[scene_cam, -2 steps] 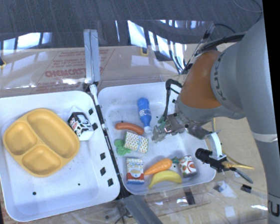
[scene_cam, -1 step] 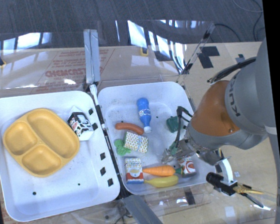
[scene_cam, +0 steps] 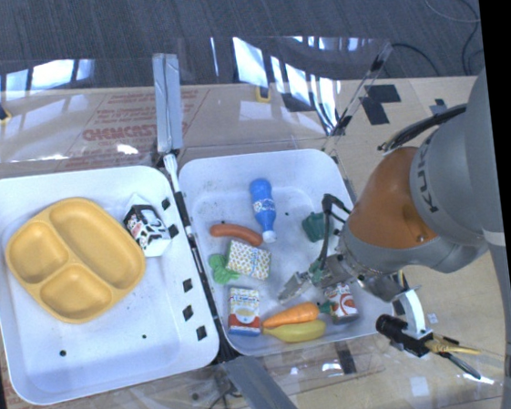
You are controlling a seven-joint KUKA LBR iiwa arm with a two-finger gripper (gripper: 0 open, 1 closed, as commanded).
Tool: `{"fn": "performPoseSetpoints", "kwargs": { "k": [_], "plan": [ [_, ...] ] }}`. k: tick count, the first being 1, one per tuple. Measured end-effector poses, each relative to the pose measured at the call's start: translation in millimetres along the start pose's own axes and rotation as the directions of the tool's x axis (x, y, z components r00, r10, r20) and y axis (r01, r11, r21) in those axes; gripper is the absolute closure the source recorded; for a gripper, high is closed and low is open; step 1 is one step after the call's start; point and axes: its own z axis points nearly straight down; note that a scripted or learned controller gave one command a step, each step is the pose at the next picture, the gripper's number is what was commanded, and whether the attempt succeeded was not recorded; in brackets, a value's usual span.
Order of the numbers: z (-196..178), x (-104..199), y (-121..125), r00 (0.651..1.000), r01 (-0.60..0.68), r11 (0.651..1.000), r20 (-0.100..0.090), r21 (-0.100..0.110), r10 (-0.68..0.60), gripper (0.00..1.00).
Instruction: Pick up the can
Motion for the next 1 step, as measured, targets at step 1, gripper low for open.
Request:
{"fn": "performPoseSetpoints", "kwargs": {
  "k": [1],
  "plan": [
    [-0.6, -24.3, 7.2, 1.0, 0.004, 1.0, 0.001, -0.002, -0.004, 0.0]
  ]
}}
